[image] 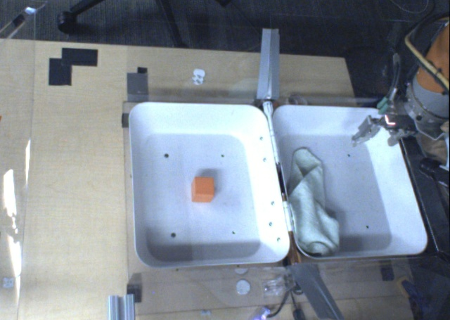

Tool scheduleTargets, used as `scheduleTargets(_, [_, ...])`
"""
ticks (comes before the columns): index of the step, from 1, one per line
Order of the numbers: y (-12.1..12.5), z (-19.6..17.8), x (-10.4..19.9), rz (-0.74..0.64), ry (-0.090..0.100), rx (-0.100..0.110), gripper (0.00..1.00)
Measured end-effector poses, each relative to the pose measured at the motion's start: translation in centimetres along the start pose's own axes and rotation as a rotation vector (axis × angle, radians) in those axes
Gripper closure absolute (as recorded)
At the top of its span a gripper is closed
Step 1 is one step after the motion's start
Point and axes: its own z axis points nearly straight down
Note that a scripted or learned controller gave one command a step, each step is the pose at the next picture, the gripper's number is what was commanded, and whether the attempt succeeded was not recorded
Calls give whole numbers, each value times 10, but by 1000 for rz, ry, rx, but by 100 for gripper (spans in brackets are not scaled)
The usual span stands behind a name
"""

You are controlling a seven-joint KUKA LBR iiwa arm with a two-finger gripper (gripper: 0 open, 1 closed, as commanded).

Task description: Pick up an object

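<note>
My gripper [376, 129] hangs over the far right corner of the right bin [394, 241], up near its rim. I cannot tell from this slant how my jaws stand — they are small and blurred against the white wall — and I see nothing between them, so I count myself empty-handed.

Nearest to me, down and to my left, lies a pale cloth [311, 202], crumpled along the bin's left wall and running toward its near edge. It is apart from me, not under me. Well beyond it, across the divider, an orange cube [203, 189] sits alone in the middle of the left bin [151, 241].

The risks, as I judge them:

- If I come straight down from here I would likely meet bare floor beside the wall, or clip the rim, and grasp nothing.
- The cloth is soft and lies against the wall; I could pinch a loose fold that slips out on the lift, or jam a finger against the side.
- The cube is small and hard — a slightly off-centre descent may knock it aside.
</note>
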Motion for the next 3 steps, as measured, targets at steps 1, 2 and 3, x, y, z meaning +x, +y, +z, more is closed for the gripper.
scheduleTargets(1, [37,104,-13,-116,-3,-6,0])
scheduleTargets(2, [40,91,-12,-122,-6,-12,100])
scheduleTargets(3, [65,10,1,-196,-2,-5,100])
